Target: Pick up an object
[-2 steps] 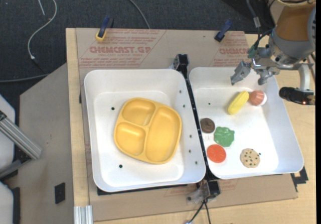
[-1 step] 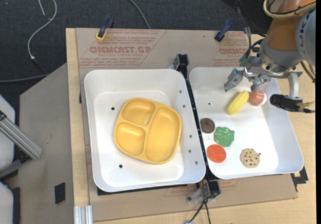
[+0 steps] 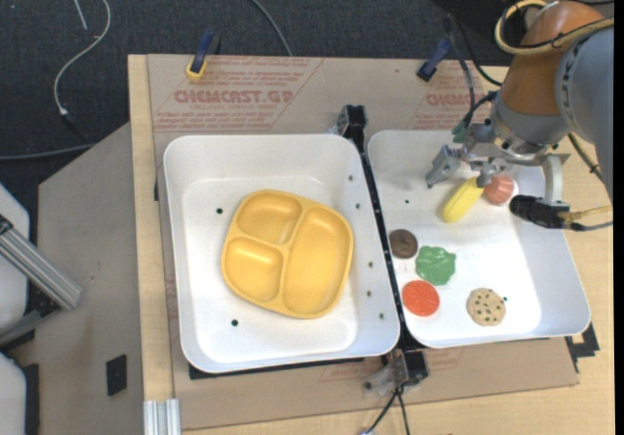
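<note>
**Six small items in the right bin, gripper low over the far pair**

Six toy food pieces lie in the right bin (image 3: 546,321): a yellow corn-like piece (image 3: 461,201), a pinkish round piece (image 3: 499,190), a brown disc (image 3: 404,244), a green lumpy piece (image 3: 435,264), an orange-red disc (image 3: 421,298) and a cookie (image 3: 486,306). The left bin (image 3: 185,228) holds a yellow divided plate (image 3: 287,254).

The gripper (image 3: 478,166) hangs low at the far side of the right bin, just above the yellow corn-like piece and the pinkish round piece, which lie touching or nearly so. The wrist and metal fittings hide the fingertips, so whether they are spread or closed cannot be told, and nothing can be seen between them.

By the look of it, the step in hand is the approach or the grasp itself, with the corn-like piece or its pink neighbour the likely target. Neither appears lifted; both seem to rest on the bin floor.

The next move calls for the fingers to straddle one piece alone, close firmly, then rise straight up. The closeness of the two pieces is the risk: closing could nudge one aside or catch both badly.
</note>
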`<state>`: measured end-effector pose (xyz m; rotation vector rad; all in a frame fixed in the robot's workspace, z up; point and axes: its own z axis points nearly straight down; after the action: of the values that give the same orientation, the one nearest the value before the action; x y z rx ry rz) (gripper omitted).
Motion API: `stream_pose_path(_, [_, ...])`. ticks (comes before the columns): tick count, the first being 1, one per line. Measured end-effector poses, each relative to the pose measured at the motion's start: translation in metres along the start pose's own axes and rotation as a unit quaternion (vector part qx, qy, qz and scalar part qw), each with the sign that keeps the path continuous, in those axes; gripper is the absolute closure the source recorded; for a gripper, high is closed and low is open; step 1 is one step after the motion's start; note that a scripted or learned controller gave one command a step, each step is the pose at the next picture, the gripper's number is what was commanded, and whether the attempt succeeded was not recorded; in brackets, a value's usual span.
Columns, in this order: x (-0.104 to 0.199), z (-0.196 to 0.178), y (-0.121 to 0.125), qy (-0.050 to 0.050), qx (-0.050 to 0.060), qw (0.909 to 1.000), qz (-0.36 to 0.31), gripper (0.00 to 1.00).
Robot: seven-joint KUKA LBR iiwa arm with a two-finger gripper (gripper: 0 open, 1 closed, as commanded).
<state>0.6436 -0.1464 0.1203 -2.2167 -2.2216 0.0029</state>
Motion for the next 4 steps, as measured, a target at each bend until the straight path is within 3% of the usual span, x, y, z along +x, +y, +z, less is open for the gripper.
stream_pose_path(1, [-0.001, 0.027, 0.006, -0.003, -0.009, 1.0, -0.001, 0.0])
stream_pose_path(2, [0.001, 0.016, 0.007, -0.002, -0.011, 0.9999, -0.001, 1.0])
stream_pose_path(4, [-0.009, -0.075, 0.016, -0.001, -0.004, 1.0, 0.0, 1.0])
